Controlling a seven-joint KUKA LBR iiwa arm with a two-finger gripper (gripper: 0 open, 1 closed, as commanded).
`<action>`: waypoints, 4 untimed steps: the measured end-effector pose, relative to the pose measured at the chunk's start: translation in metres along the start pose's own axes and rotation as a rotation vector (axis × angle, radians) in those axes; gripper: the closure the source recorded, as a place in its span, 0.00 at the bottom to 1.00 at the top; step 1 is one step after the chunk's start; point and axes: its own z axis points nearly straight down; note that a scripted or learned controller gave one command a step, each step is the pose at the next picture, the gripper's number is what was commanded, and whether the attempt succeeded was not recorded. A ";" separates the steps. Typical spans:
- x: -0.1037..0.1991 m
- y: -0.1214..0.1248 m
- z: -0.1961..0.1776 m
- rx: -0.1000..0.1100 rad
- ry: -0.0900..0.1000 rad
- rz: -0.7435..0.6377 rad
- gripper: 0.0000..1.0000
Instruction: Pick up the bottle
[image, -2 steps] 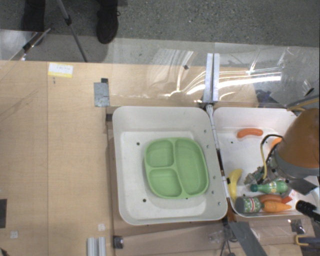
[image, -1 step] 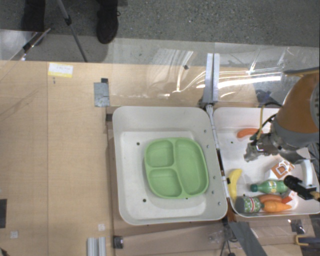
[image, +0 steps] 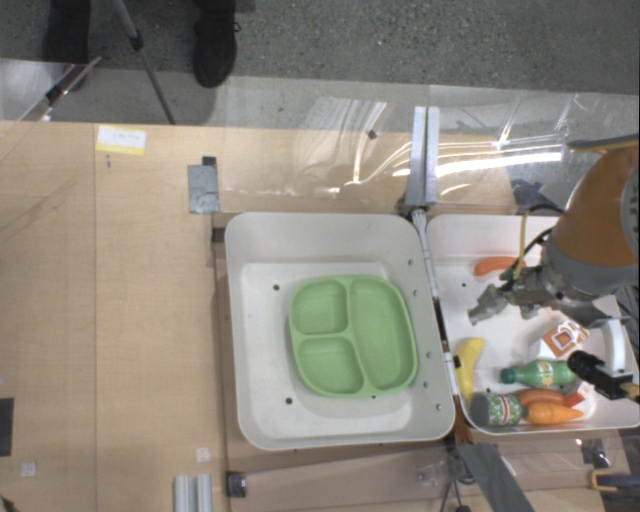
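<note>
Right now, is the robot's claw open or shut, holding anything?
Gripper: open or shut cannot be told; it is apart from the green plastic bottle with a yellow label.

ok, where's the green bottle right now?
Camera view: the green bottle lies on its side in the right bin, near the front edge, right of the banana and just behind a carrot.

My grey arm with its orange band (image: 600, 225) runs off the right edge and covers part of the right-hand shallow white bin (image: 452, 245). The small white-and-orange carton (image: 563, 340) sits half under my wrist; the green plastic bottle (image: 535, 375) has its base hidden.
</note>
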 end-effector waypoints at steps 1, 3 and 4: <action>-0.056 -0.075 0.006 0.001 0.000 -0.003 0.00; -0.104 -0.045 0.055 -0.002 -0.002 0.054 0.00; -0.092 -0.066 0.056 0.001 -0.001 0.132 0.00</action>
